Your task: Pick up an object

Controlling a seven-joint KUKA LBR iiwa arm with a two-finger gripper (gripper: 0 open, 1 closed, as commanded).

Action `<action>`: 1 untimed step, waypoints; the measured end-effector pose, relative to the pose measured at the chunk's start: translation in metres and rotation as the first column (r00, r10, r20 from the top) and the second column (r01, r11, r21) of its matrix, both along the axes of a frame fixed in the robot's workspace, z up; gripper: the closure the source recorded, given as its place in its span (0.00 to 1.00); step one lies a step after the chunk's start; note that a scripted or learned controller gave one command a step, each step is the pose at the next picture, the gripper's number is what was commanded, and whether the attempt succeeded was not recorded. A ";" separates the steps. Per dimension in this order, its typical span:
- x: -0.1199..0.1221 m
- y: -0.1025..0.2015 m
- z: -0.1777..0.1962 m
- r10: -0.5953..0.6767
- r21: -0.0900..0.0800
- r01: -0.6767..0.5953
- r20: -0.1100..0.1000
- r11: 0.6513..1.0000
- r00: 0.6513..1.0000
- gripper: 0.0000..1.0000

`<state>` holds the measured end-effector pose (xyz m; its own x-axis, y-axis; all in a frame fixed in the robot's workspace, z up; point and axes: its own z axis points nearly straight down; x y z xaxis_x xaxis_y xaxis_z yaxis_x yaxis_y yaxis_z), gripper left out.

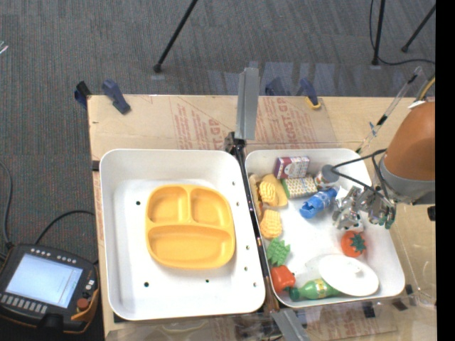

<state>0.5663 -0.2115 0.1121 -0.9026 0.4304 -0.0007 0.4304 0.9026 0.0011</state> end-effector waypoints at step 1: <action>0.000 0.001 -0.001 0.001 0.001 -0.001 -0.002 1.000 1.000 0.00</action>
